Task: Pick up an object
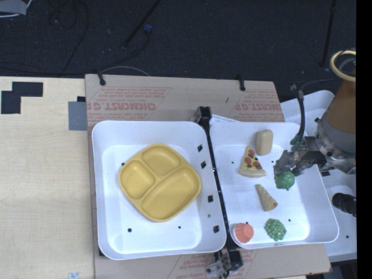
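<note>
My gripper (pixel 289 170) reaches in from the right over the right bin (pixel 308 214), near its right wall. A dark green leafy toy (pixel 285 181) sits at the fingertips, gripped between them. The other toys lie in the same bin: a pizza slice (pixel 251 163), a beige lump (pixel 264 141), a tan cone (pixel 267 197), a lighter green broccoli piece (pixel 275 229) and a red-orange round piece (pixel 244 232).
The left bin (pixel 110 156) holds a yellow divided plate (pixel 160 182). A black divider (pixel 212 179) runs between the two bins. The arm's orange band and grey wrist (pixel 343 127) hang over the right bin's right rim.
</note>
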`<state>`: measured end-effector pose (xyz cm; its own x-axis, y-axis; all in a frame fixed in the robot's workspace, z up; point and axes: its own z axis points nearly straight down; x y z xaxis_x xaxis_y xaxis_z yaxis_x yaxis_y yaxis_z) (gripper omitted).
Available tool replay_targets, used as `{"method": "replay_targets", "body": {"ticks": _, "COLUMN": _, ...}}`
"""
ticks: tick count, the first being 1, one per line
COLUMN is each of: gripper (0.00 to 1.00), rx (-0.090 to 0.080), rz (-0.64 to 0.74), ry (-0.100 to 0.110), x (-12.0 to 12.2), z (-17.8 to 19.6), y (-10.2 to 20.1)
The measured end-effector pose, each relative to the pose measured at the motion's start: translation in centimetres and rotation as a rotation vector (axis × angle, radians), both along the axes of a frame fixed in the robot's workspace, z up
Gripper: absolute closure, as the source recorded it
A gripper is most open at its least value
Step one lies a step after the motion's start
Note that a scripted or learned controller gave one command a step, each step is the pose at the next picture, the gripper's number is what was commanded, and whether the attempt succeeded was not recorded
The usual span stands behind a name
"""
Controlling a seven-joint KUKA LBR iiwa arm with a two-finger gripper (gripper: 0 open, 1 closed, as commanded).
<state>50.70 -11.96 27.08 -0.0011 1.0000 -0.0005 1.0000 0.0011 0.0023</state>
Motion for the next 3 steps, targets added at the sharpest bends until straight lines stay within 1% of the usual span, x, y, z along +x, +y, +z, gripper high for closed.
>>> {"method": "replay_targets", "body": {"ticks": 1, "gripper": 1.0, "rx": 0.003, "rz": 0.003, "ry": 0.007, "x": -0.6, "z": -1.5, "y": 5.6}}
{"method": "replay_targets", "body": {"ticks": 2, "gripper": 1.0, "rx": 0.003, "rz": 0.004, "ry": 0.008, "x": -0.5, "z": -3.2, "y": 11.1}}
{"method": "replay_targets", "body": {"ticks": 3, "gripper": 1.0, "rx": 0.002, "rz": 0.004, "ry": 0.008, "x": -1.2, "z": -2.9, "y": 16.1}}
